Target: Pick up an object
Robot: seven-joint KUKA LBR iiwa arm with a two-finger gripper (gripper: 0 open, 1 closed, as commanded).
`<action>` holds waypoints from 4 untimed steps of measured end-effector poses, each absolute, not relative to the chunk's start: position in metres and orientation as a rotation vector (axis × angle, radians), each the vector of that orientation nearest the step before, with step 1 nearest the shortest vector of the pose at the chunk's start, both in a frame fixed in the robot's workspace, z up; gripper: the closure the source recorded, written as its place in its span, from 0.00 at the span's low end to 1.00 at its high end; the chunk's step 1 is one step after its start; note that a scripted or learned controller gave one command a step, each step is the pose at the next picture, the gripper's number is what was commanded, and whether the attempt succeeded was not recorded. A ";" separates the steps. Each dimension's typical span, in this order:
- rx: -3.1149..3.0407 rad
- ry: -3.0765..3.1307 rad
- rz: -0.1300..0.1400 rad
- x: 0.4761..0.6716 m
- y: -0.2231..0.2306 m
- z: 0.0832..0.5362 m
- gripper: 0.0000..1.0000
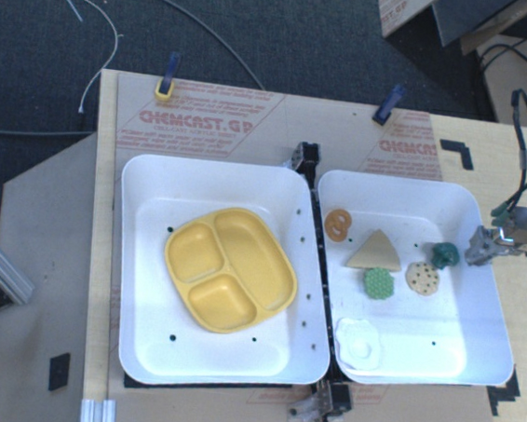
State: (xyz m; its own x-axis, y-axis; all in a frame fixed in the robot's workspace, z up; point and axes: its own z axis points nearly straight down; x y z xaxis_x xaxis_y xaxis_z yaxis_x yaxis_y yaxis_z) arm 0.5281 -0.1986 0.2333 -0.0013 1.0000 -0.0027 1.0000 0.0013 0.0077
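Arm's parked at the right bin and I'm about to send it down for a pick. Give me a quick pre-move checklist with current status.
1. Targets present in the right bin: pretzel, tan wedge, green disc, cookie, teal piece, white piece. Ok.
2. Gripper over a target: it sits at the bin's right rim, beside the teal piece. Not ok.
3. Jaws open for approach: cannot tell.
4. Nothing already held: cannot tell.
5. Spacing around targets: the teal piece and cookie lie close together; the pretzel stands apart. Ok for the pretzel.
6. Yellow tray sits in the left bin, away from the path. Ok.

Yellow tray (230, 267) in left bin (139, 239); gripper (481, 247) over right bin's (483, 350) edge.
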 end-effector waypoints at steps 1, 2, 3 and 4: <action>2.217 2.231 0.002 0.536 -0.142 0.227 1.00; 2.218 2.231 0.002 0.545 -0.097 0.223 1.00; 2.221 2.224 0.001 0.559 -0.046 0.214 1.00; 2.214 2.228 0.006 0.581 0.000 0.224 1.00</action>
